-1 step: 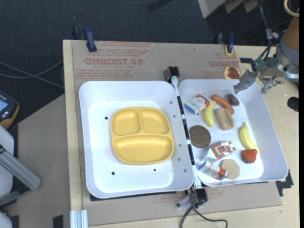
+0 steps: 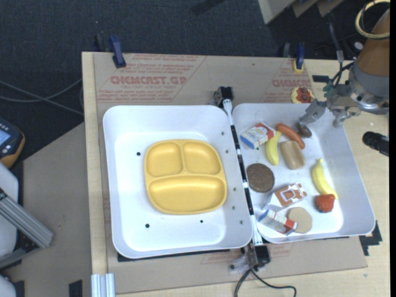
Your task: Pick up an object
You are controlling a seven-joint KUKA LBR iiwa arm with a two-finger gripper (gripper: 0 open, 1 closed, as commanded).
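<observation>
The arm (image 2: pixel 371 67) is seen reaching in from the right, its wrist held above the far right corner of the right bin (image 2: pixel 352 184). The tool (image 2: pixel 323 113) is pointed down and left, its two fingers spread apart with nothing between them, just above the sausage (image 2: pixel 291 135). Toy foods are scattered in that bin; a yellow tray (image 2: pixel 184 176) lies in the left bin (image 2: pixel 124 166).

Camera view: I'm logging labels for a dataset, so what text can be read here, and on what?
"CHEMCAST GP", red print on the brown board under the bins, left of centre.
The same red print repeats at the board's right, partly covered and blurred.
Print on the small food packets is too small to read.
</observation>
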